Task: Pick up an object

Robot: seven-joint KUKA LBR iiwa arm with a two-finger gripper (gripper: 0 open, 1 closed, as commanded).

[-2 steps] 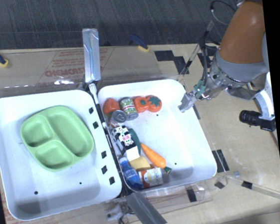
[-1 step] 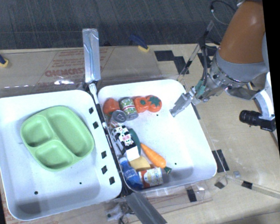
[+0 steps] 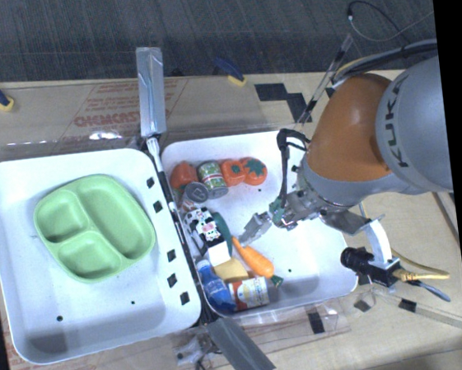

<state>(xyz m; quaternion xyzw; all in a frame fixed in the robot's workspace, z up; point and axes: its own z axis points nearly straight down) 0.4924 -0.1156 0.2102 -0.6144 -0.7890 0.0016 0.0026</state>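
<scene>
My gripper [image 3: 252, 228] hangs low over the middle of the right bin [image 3: 314, 262], reaching in from the right. Just left of and below it lies an orange carrot [image 3: 255, 258]. Along the bin's left side sit a black-and-white toy [image 3: 205, 224], a white block [image 3: 220, 253], a yellow wedge [image 3: 231, 269], a blue bottle [image 3: 212, 291] and a small labelled bottle [image 3: 255, 292]. At the far end are a green can [image 3: 212, 178], a grey can [image 3: 196, 193], an orange-red piece [image 3: 183, 175] and an orange pumpkin-like toy [image 3: 244, 171]. Nothing shows held in the gripper.
The left bin [image 3: 32, 327] holds a green divided plate [image 3: 95, 227]. A metal divider [image 3: 151, 98] runs between the bins. The right half of the right bin is bare white floor under the arm.
</scene>
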